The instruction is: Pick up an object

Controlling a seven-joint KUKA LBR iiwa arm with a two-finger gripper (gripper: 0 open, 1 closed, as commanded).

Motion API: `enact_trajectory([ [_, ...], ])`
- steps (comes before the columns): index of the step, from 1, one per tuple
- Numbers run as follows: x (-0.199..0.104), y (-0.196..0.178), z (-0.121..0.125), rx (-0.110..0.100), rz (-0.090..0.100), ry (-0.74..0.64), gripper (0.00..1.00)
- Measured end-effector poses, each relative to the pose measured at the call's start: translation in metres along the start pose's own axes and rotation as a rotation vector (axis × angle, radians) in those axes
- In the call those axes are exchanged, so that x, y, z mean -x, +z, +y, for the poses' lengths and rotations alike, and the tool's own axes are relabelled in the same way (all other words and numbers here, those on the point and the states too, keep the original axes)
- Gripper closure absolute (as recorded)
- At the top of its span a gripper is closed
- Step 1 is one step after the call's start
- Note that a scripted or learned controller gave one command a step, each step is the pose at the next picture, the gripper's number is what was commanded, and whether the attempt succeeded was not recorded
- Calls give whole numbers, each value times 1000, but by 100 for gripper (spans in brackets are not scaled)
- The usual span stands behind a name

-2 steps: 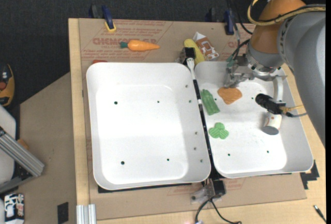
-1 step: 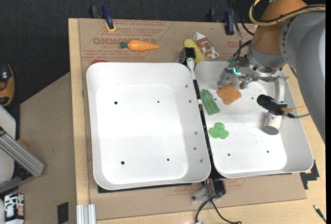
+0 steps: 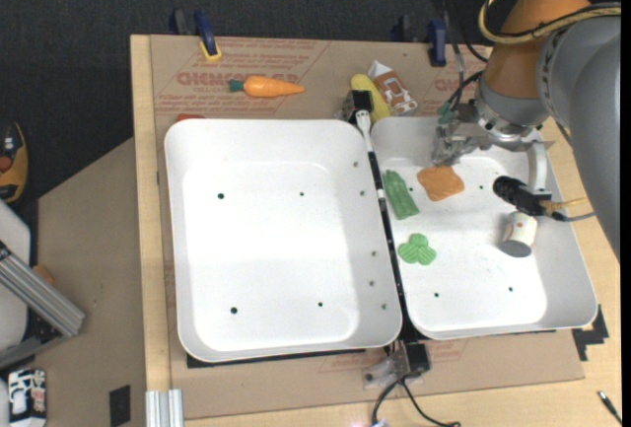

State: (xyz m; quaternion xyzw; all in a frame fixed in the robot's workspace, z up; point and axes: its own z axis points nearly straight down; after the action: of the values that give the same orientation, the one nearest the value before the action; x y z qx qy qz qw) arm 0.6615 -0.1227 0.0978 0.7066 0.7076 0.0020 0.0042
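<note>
One orange chunk (image 3: 440,182) beside end effector (image 3: 449,147), nr rt bin (image 3: 473,302) back rim; grip unclear; front floor open.

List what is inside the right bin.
The right bin holds a green stick, an orange block, a green leafy piece and a white cylinder. The arm covers its far corner.

Orange toy carrot (image 3: 268,88) lies on the brown board surface (image 3: 158,80), behind the left shallow white bin (image 3: 266,228). Yellow banana-shaped toy (image 3: 365,88) and red-and-white packet (image 3: 395,92) sit side by side at the bins' seam. Two blue clamps (image 3: 206,33) (image 3: 435,35) grip the far edge. Silver aluminium rail (image 3: 39,292) lies lower left.
</note>
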Motion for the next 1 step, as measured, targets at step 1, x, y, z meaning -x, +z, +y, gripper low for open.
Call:
enact_trajectory([
  [1, 0, 1, 0, -1, 0, 0, 0],
])
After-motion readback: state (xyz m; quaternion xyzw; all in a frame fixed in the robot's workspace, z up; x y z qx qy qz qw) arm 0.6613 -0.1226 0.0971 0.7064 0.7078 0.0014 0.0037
